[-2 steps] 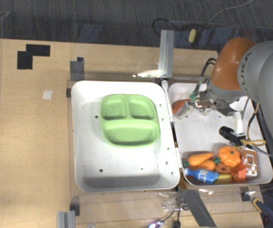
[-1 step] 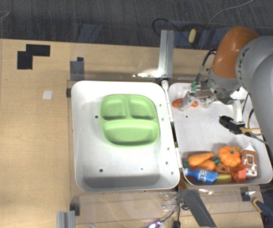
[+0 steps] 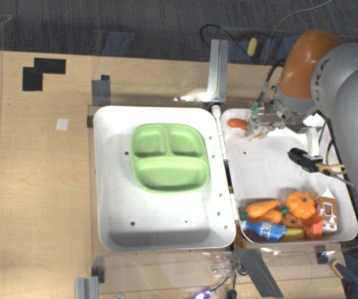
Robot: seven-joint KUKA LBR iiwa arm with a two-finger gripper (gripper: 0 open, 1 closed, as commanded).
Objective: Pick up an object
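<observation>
Hovering gripper (image 3: 258,125) at right bin's (image 3: 272,161) far corner — beside orange piece (image 3: 236,124), finger spread unclear

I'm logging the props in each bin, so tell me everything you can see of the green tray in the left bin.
The green tray is a light green divided plate, plastic by its look, with rounded corners. It has three compartments: two small ones along its far side and one wide one nearer the camera. All three look bare. It lies flat, right way up, on the floor of the left bin, toward the far half, and touches nothing else.
</observation>
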